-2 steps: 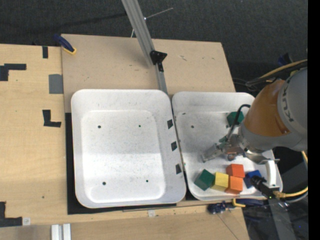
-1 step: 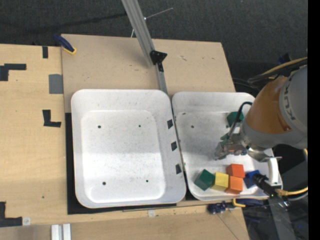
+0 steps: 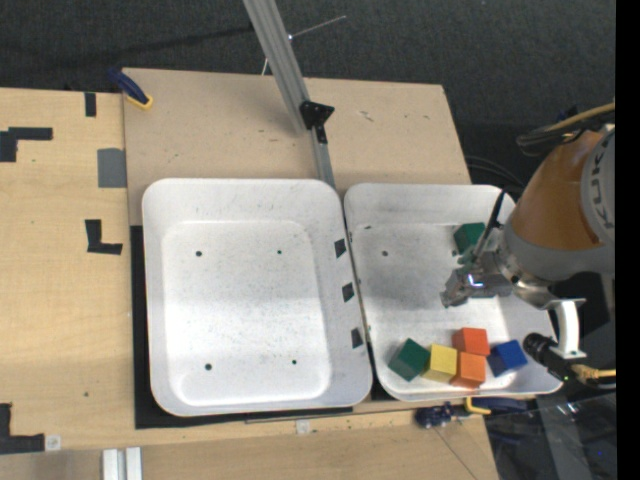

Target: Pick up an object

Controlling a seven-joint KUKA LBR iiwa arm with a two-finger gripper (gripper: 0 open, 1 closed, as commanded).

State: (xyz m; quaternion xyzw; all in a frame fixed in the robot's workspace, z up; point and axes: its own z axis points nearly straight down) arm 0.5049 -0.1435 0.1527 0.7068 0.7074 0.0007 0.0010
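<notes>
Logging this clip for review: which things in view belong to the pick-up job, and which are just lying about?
Job:
gripper, low in the right bin
green block beside it
green, yellow, two orange and blue blocks at the near edge

Lying about:
left bin
blue-and-yellow clamp
metal pole

Coloured blocks (image 3: 447,358) clustered at the right bin's (image 3: 400,218) near edge, one green block (image 3: 467,236) apart.

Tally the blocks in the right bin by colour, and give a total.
Green blocks: 2
Yellow block: 1
Orange blocks: 2
Blue block: 1
Total: 6, all in the right bin.
</notes>
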